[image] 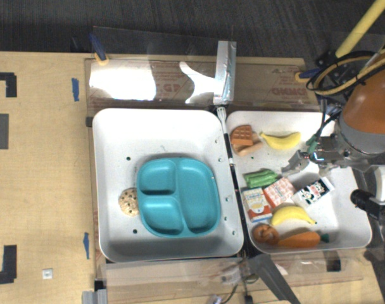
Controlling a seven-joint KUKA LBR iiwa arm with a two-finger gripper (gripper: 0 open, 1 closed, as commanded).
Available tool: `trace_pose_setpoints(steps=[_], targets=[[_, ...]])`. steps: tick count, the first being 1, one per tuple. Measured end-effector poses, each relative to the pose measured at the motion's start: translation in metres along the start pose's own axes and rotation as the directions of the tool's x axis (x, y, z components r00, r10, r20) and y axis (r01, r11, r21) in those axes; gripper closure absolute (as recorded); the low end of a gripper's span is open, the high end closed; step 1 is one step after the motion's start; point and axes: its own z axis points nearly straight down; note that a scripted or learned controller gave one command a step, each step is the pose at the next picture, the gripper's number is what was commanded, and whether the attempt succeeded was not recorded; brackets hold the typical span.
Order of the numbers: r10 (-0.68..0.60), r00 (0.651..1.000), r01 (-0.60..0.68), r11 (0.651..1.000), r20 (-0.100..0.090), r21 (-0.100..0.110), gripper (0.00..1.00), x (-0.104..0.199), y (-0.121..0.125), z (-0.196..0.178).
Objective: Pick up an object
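Hand (301,159): we see it over the right bin (344,120), beside the banana (282,140); grip state we cannot tell.

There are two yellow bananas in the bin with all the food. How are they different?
The upper banana lies near the bin's far edge, beside a brown pastry; the lower banana lies near the front, just above the carrot. The upper banana has bare bin floor around most of it; the lower banana is crowded among the carrot and small cartons. Both are yellow, curved, and lie flat in the right bin.
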Motion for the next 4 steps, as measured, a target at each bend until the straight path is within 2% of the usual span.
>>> trace_pose_setpoints(steps=[1,2,3,4], targets=[[-0.12,0.993,0.12,0.993,0.001,0.002,0.0,-0.009,0.076,0.066],[-0.174,0.985,0.174,0.985,0.002,-0.002,0.0,0.018,0.11,0.094],[-0.039,0.999,0.039,0.999,0.002,-0.005,0.0,0.014,0.108,0.085],[-0.084,0.996,0.084,0.996,0.004,-0.004,0.0,-0.035,0.141,0.09]])
